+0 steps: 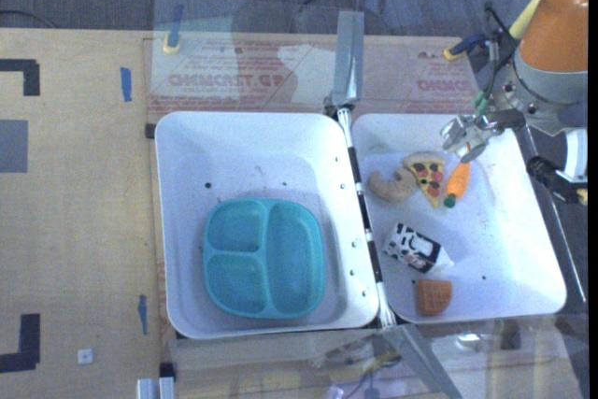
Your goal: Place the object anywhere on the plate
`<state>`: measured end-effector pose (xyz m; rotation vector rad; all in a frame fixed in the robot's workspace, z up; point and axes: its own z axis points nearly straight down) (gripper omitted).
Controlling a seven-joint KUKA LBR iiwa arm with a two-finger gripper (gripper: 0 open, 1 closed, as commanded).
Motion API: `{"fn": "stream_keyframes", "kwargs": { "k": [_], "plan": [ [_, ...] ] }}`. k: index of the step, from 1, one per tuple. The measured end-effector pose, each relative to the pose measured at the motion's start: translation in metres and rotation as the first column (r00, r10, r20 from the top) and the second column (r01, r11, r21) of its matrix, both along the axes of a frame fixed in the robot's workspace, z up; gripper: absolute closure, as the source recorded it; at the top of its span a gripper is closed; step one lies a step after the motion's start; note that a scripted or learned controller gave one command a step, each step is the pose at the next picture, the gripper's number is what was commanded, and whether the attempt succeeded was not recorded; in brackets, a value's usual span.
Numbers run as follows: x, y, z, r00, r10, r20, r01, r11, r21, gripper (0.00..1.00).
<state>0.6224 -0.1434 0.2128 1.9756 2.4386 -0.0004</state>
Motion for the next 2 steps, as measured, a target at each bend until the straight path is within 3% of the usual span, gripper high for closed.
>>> {"fn": "stream_keyframes", "kwargs": {
  "k": [1,2],
  "plan": [
    [-0.038,0.067,-0.009,0.994,0.109,-0.002,-0.109,0.994,0.003,1.0],
    [-0.043,0.146,-0.028,0.99,0.139,-0.003,-0.139,0.99,0.003,1.0]
  ]
}}
